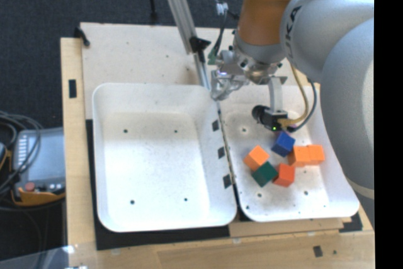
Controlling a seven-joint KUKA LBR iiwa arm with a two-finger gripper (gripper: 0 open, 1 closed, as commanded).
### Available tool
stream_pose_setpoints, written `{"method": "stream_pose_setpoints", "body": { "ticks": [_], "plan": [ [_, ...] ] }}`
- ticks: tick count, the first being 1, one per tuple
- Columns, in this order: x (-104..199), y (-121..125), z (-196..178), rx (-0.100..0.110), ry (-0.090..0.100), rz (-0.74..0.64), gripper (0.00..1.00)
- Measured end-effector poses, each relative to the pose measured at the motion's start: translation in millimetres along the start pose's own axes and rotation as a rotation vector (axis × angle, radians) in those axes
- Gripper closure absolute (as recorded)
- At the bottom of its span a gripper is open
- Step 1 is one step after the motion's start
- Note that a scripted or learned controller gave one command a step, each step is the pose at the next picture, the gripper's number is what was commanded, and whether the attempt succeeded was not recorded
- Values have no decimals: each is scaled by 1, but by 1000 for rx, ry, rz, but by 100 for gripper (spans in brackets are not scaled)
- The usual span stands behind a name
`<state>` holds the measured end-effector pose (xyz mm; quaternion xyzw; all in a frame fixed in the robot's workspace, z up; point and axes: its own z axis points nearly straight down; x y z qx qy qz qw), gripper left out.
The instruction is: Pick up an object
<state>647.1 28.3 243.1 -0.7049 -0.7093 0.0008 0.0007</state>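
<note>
- Camera view: the KUKA arm (327, 41) comes in from the right, its big grey link filling the upper right corner, the orange band (267, 0) sitting just above the wrist.
- The wrist points down and to the left, so the gripper (221, 88) hangs over the back end of the divider between the two bins, above the right bin's (315, 208) far left corner.
- Whether the gripper is released or clenched cannot be told; nothing is seen in it.
- Part of the letters "KUKA" reads in dark print on the grey link, just right of the orange band.
- A black cable with a small green light (274, 118) hangs below the wrist, over the right bin.
- The things to pick lie in the right bin, well in front of the gripper: a blue cube (283, 143), an orange cube (257, 157), an orange block (308, 155), a green cube (265, 173) and a red-orange cube (284, 175), clustered close together.
- The left bin (107, 135) lies beside the right bin.
</note>
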Motion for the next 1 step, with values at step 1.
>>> {"method": "stream_pose_setpoints", "body": {
  "ticks": [1],
  "plan": [
    [43,0,8,2,1,0,100]
  ]
}}
